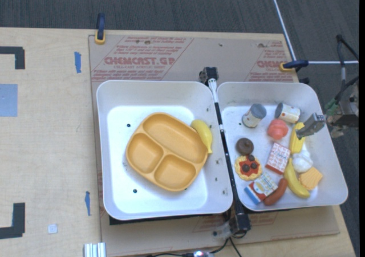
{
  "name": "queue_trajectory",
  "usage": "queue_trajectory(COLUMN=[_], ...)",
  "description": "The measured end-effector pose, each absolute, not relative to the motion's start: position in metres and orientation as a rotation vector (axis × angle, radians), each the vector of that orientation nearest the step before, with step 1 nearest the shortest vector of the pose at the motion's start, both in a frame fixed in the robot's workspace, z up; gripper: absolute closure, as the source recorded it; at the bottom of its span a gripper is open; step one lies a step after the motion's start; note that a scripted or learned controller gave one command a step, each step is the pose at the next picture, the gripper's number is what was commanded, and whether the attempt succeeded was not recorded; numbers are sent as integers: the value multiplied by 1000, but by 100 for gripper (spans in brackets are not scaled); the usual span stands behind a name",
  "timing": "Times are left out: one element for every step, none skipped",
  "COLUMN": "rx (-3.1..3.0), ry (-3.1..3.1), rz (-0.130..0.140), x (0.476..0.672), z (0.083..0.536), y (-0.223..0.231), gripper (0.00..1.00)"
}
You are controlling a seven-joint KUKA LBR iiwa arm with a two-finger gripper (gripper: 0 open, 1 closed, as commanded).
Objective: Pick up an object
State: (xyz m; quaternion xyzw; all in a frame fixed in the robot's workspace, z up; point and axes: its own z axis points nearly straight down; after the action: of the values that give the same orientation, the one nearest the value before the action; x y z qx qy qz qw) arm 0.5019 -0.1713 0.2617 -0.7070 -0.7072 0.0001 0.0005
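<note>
Jaws [311, 126] low over right bin [328, 153] nr yellow toy pcs, spread or pinching: can't tell.

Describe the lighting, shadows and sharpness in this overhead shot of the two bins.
Camera view: light is soft and even, with no harsh glare on the shallow white left bin; the orange three-compartment plastic plate casts only a faint shadow; the small toy foods in the shallow white right bin look slightly soft; the metal gripper at the right is blurry.
</note>
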Motion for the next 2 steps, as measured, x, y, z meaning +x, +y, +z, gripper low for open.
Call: queue_trajectory(rx=[-2230,-2221], ry=[-2226,-2224], rz=[-7,-5], x=[494,481], z=[97,86], y=[-184,-125], gripper=[0,0])
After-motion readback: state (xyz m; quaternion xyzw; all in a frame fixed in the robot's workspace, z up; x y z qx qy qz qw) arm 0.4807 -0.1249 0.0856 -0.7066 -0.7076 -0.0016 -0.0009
